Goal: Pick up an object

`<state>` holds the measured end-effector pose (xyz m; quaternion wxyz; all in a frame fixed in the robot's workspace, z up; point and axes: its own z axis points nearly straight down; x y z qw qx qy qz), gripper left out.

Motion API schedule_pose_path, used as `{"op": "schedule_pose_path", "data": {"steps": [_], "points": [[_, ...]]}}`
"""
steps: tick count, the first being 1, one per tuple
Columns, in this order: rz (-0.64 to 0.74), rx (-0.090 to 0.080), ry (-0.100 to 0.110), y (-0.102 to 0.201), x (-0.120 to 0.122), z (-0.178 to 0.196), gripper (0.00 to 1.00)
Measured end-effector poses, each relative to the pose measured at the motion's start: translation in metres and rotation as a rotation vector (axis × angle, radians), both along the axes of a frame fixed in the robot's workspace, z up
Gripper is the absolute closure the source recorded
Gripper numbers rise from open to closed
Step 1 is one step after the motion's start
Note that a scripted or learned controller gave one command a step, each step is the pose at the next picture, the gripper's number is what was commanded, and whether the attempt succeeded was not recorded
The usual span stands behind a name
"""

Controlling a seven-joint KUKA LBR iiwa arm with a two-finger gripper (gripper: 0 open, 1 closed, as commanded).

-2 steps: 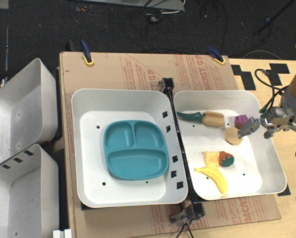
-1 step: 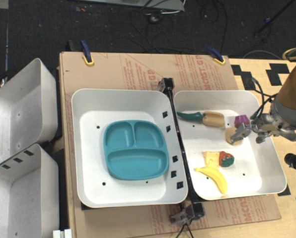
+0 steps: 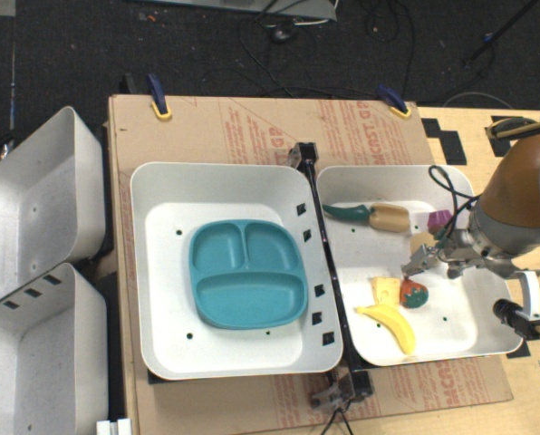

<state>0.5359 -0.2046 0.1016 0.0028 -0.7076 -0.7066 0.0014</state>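
The grey arm with orange band [image 3: 522,193] is cut off by the right edge. Part of the small purple object [image 3: 439,217] is hidden behind a black cable and the wrist. The gripper [image 3: 426,263] is too small and cluttered for its fingertips to be made out. The red-and-green round item [image 3: 415,294] cannot be identified. Two spare white plastic bins [image 3: 34,243] are cropped at the left and bottom edges.
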Motion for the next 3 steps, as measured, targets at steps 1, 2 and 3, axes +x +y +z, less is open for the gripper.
{"op": "schedule_pose_path", "data": {"steps": [1,2,3], "points": [[0.0,-0.002,-0.004,0.001,0.0,-0.01,0.0],[0.0,-0.003,-0.007,0.001,0.001,0.001,1.0],[0.004,-0.004,-0.012,0.003,0.002,0.064,1.0]]}}
